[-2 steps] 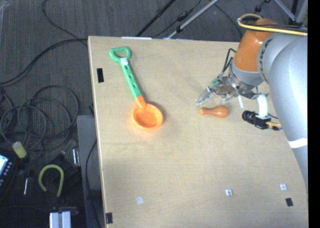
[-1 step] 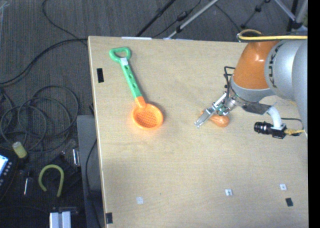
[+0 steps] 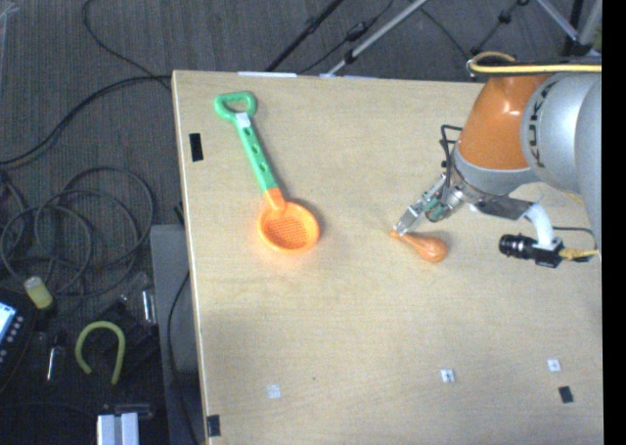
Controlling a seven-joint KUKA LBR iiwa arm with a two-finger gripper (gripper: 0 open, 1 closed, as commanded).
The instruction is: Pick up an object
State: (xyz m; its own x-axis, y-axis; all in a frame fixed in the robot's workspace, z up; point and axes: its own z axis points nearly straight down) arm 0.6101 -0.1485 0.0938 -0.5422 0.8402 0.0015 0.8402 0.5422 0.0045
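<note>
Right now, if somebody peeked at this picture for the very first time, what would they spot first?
Probably the bright scoop, with its green handle and round orange bowl, lying on the left part of the tan bench. Next comes the big grey and orange robot arm reaching in from the right. Its end effector sits low just above a small orange piece near the middle.

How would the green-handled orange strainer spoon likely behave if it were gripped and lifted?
The spoon looks like moulded plastic, so probably stiff and light. Its long thin handle lies flat, leaving little to grip from above. Held at the green end, the orange bowl would likely swing down.
</note>
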